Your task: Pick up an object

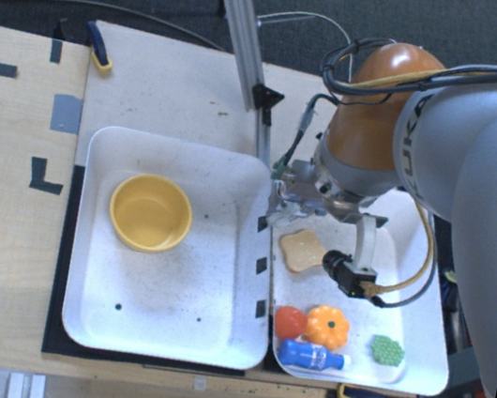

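Over the right bin (429, 363), the gripper (300, 202) hangs just above a slice of toast (301, 250); its grip cannot be made out.

Nearer the camera than the gripper lie a blue bottle (311, 356), tomato (289, 323), small pumpkin (328, 326) and green piece (386, 350). A yellow bowl (151, 212) sits well apart in the left bin (151, 319).

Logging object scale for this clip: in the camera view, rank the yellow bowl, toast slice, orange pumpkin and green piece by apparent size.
1. yellow bowl, clearly largest.
2-3. toast slice and orange pumpkin: look alike, not ranked.
4. green piece, smallest.
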### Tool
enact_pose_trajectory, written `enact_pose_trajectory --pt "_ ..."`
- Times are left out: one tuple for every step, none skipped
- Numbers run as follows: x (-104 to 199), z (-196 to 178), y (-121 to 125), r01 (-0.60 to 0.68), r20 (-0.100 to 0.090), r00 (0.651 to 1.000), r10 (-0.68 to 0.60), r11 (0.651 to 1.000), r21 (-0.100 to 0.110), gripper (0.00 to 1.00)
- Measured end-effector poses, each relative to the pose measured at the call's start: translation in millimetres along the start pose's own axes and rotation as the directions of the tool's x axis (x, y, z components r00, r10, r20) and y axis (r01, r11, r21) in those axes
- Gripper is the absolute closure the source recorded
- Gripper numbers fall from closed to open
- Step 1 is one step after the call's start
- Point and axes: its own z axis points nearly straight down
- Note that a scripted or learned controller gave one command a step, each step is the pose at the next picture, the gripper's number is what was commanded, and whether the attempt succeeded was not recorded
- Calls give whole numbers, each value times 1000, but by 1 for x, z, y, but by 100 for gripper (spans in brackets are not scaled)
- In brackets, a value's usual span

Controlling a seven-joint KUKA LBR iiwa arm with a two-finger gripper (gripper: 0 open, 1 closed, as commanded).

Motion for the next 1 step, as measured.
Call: enact_pose_trajectory --pt "43 2 -5 -1 1 1000 1 1000 0 100"
